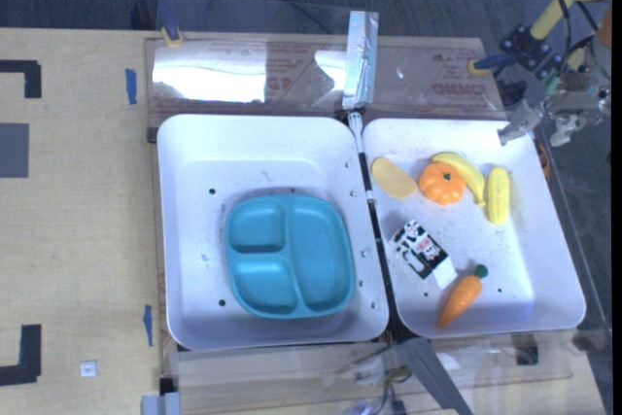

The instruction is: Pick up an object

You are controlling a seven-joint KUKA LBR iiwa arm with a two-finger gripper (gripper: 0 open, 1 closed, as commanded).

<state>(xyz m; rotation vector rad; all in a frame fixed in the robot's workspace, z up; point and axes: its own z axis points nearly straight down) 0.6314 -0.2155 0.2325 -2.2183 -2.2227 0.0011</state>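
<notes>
Nothing has been picked up yet, judging by how things lie: every toy sits loose in the right-hand shallow white bin [559,301], and the whole pick is left to do.

Nearest the camera, the orange plastic carrot with a green top [460,298] lies tilted toward that bin's front edge. Just behind it is a small black-and-white printed card [421,248], with bare floor on its right. Further back, the round orange toy pumpkin [441,185] touches the curved yellow banana [464,171]; a pale yellow flat slice [394,178] lies just left, a yellow corn cob [497,194] just right, near the wall.

In the left-hand white bin [185,151] rests a blue three-compartment plastic tray [290,255].

Farthest back, the gripper [544,117] hangs over the right bin's far right corner, above the rim; whether it is open cannot be told. The carrot and card look to offer the freest approach.
</notes>
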